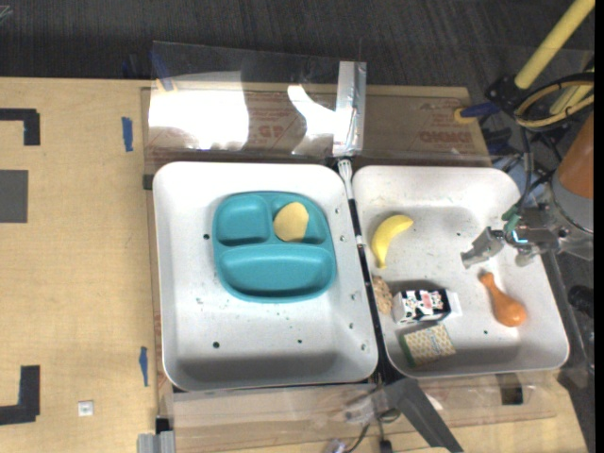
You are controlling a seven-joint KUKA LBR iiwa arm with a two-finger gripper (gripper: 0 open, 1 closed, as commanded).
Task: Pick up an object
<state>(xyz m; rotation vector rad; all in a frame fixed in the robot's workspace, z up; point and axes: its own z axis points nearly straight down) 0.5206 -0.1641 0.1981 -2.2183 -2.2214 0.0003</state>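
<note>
My gripper (498,253) hangs over the right bin (444,192) near its right wall, open, with nothing between its fingers. Just below it lies an orange drumstick-shaped toy (502,303), apart from the fingertips. A yellow banana (389,236) lies at the bin's left side. A black-and-white carton (425,305) and a small greenish box (427,344) lie near the bin's front. A thin brown piece (380,295) rests against the bin's left wall.
The left bin (189,328) holds a teal divided plate (274,253) with a yellow round item (291,221) in its upper right compartment. A clear plastic sheet (255,111) stands behind the bins. Cables and a yellow pole (557,36) crowd the far right.
</note>
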